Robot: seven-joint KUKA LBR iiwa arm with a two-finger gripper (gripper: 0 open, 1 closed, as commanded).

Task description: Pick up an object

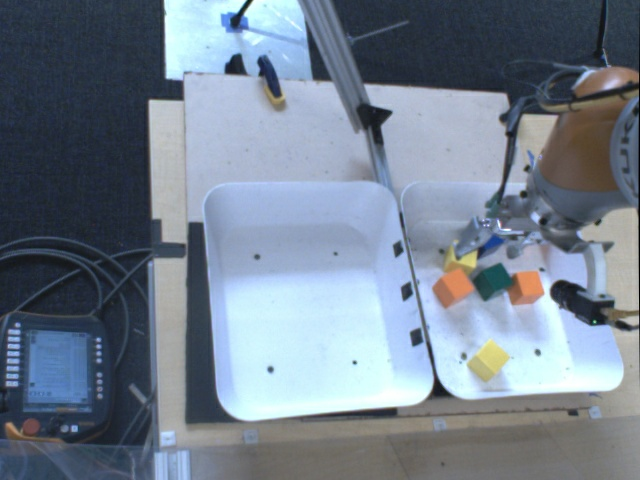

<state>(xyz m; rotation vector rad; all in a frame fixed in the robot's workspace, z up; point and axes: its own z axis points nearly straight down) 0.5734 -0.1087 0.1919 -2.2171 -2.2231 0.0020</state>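
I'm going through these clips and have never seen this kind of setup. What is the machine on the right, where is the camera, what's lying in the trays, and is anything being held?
The camera is fixed above a bench and looks down at a slant. The grey machine with the orange band is a robot arm reaching in from the right; its job is to pick up an object. Its gripper hangs low over the right bin, close to a cluster of small blocks: two orange cubes, a green cube, a yellow block with something blue beside it. Another yellow cube lies apart, nearer the front. I cannot tell whether anything is gripped. The left bin sits beside it, and a handheld control pad lies at the far left.
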